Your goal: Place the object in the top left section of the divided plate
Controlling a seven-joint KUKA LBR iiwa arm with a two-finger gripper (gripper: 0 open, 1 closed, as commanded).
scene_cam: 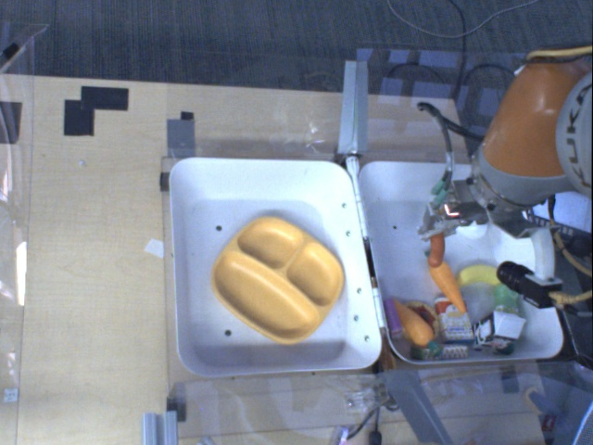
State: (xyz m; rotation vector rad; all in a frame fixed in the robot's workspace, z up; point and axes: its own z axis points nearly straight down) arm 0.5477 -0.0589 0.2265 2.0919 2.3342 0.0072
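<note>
Gripper [437, 235]: over right bin [398, 202], fingers narrowed onto top of carrot [446, 281], which hangs toward five o'clock. Yellow divided plate [278, 276]: centre of left bin [199, 193], nine o'clock of gripper.

Yellow divided plate [278, 277] in left bin [190, 248] — gripper [437, 233] above carrot [446, 282] in right bin [394, 193].

Divided plate [278, 278]: mustard yellow, plain, no pattern. Both bins white – left bin [195, 202], right bin [394, 193]. Carrot [447, 286] orange. Beside it a yellow-green item [480, 274], purple item [396, 318], small white/red box [453, 325]. Counter [93, 248] pale wood w/ black squares [93, 108]. Arm [533, 128] grey w/ orange band.
</note>
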